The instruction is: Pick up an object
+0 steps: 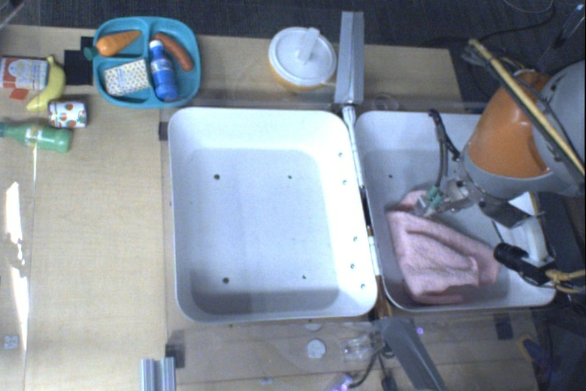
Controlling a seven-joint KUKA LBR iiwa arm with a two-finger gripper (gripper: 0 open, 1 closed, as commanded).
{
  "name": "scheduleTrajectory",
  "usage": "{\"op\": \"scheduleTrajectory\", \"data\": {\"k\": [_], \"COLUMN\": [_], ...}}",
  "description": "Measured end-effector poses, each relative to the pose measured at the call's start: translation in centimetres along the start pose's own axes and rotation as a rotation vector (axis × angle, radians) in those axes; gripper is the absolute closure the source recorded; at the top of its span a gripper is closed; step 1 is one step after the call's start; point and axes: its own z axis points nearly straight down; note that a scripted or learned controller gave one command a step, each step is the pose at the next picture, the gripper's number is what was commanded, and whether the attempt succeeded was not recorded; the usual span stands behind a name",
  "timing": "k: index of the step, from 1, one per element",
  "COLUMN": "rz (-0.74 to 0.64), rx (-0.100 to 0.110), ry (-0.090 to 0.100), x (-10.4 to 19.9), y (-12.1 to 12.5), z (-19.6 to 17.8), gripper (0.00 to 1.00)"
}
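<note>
A crumpled pink towel (pixel 438 256) lies in the right bin (pixel 394 151), toward its near side. The arm reaches in from the right, its orange band above the wrist. My gripper (pixel 432 200) is low in the right bin, right at the towel's far left edge. Its tips look close to or touching the cloth. The wrist hides much of the hand.
The left bin (pixel 265 211) sits beside the right one. Behind the bins are a white lidded cup (pixel 303 57) and a blue divided tray (pixel 146 61) of toy food. A banana, can and green bottle (pixel 37 136) lie at the far left. Cables run at the right.
</note>
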Motion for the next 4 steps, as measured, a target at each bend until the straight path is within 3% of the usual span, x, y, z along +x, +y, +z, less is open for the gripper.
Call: {"op": "scheduleTrajectory", "data": {"k": [1,2,3,4], "rz": [0.000,0.150,0.028,0.413], "rx": [0.000,0.009,0.015,0.008], "ry": [0.000,0.002,0.005,0.000], "x": [0.0,-1.6,0.8,0.3], "y": [0.0,4.0,-3.7,-0.4], "z": [0.0,1.4,0.7,1.3], "gripper": [0.00,0.00,0.00,0.00]}}
